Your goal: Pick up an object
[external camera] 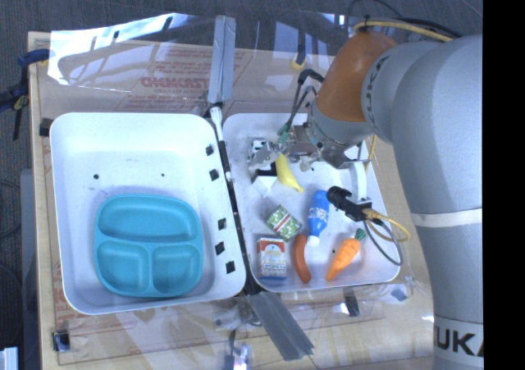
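Observation:
My gripper (275,155) is low in the far left part of the right bin (373,196), reached in from the right under the orange wrist band. A yellow banana (287,174) lies directly below and against it; the view does not settle whether it is gripped. Nearer the front lie a blue-and-white bottle (318,214), a green box (283,221), a red carton (271,256), a red sausage (301,258) and an orange carrot (345,254).
The left bin (74,139) holds a blue compartment tray (149,245) at its front. A divider with black clips (223,196) runs between the bins. A black cable end (344,200) and yellow wire hang over the right bin's right side.

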You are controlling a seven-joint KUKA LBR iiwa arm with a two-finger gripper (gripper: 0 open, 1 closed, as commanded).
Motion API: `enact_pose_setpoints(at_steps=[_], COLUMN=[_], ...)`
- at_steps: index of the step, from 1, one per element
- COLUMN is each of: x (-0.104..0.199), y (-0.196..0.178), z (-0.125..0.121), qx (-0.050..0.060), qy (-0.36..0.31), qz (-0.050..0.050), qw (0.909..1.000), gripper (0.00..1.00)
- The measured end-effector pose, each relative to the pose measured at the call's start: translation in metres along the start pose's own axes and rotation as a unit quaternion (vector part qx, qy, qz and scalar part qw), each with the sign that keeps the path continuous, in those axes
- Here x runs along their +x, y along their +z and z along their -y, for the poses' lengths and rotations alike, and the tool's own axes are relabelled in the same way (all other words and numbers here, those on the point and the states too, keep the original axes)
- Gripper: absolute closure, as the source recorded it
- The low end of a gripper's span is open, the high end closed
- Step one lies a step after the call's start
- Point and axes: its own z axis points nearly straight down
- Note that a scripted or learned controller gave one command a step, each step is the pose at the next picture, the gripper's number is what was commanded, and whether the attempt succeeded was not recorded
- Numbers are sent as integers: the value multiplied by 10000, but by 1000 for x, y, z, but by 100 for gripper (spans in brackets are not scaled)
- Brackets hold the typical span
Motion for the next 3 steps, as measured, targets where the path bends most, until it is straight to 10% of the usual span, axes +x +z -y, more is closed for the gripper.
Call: enact_pose_setpoints(at_steps=[1, 2, 3], x=[-28, -27, 4], y=[27, 16, -56], z=[5, 4, -10], qx=[-22, -28, -24], qy=[29, 8, -30], qz=[-3, -6, -2], qw=[10000, 10000, 10000], gripper=[0, 100, 100])
